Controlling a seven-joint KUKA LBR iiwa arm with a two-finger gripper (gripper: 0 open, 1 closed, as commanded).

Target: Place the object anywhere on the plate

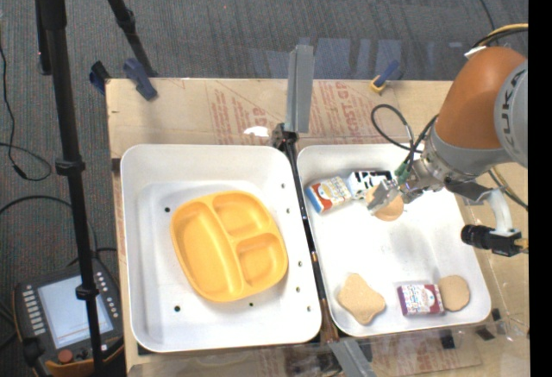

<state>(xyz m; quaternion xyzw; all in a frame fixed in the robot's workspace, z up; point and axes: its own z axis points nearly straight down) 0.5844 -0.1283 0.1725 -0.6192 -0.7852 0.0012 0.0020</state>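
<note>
My grey arm leans in from the right, two-finger gripper (385, 197) low over the right white bin (431, 259). Fingers look pinched on a small round tan cookie-like piece (390, 209), right beside the little milk carton (338, 191). The yellow divided plastic plate (228, 244) sits in the left bin.

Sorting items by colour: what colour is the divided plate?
Yellow-orange plate, in the camera view, left bin.

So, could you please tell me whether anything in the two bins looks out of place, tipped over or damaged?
Only one thing stands out: the small milk carton lies on its side near the back of the right bin, just left of the gripper. The yellow plate sits flat in the left bin, and I see no spills or damage.
</note>
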